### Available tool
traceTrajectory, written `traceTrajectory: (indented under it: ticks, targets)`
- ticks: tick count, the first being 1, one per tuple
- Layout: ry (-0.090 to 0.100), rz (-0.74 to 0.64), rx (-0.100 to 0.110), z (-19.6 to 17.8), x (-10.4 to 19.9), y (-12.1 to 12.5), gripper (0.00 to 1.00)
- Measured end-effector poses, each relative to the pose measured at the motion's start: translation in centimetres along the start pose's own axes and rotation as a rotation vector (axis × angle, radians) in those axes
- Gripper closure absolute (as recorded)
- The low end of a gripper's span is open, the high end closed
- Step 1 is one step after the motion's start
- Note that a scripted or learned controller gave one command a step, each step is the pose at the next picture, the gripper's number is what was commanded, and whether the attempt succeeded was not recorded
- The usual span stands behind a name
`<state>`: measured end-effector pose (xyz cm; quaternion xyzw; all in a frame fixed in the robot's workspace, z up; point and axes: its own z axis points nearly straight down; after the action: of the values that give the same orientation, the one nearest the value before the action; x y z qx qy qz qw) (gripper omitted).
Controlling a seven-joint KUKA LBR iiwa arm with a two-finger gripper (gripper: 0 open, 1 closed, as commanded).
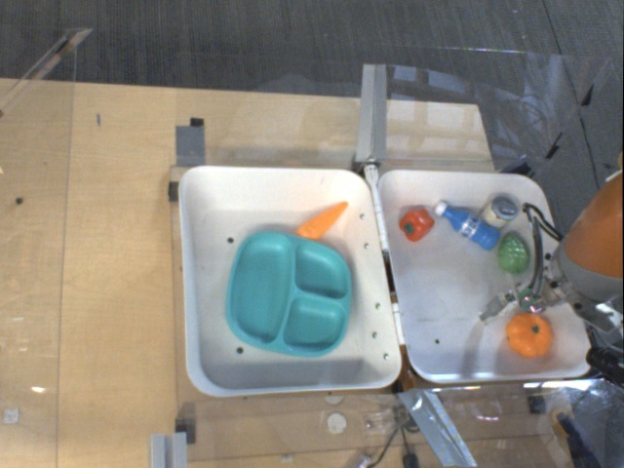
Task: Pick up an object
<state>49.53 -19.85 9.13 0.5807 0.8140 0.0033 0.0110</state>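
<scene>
Right, from the one overhead camera view I have both bins in sight. The left bin point(200, 291) holds a teal divided plate point(290, 293) with an orange carrot point(323, 220) lying just beside its upper edge. The right bin point(439, 354) is where I'm working: a red pepper-like toy point(416, 224) near the upper left, a blue and white bottle point(468, 225) lying on its side next to it, a small grey round thing point(503, 209) by the bottle's end, a green ball-shaped object point(513, 253) below that, and an orange pumpkin-like toy point(528, 335) near the right wall.

The gripper point(520, 301) sits low in the right bin, between the green object and the orange toy, with the orange-banded arm point(597, 242) coming in from the right. Its fingers look spread apart, one reaching out to the left, and I see nothing between them, so I read it as open and empty.

My guess is the orange toy just below the fingertips is the nearest candidate. The risks I see: the toy is round and could roll or squirt out as the fingers close, and it sits near the bin wall, which could block a finger. The green object is close enough to get nudged or caught instead.
</scene>
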Motion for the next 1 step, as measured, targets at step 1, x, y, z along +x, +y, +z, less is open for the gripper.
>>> traceTrajectory:
  ticks: [1]
  targets:
    - [0.004, -0.137, 0.000, 0.06, -0.85, 0.46, 0.00]
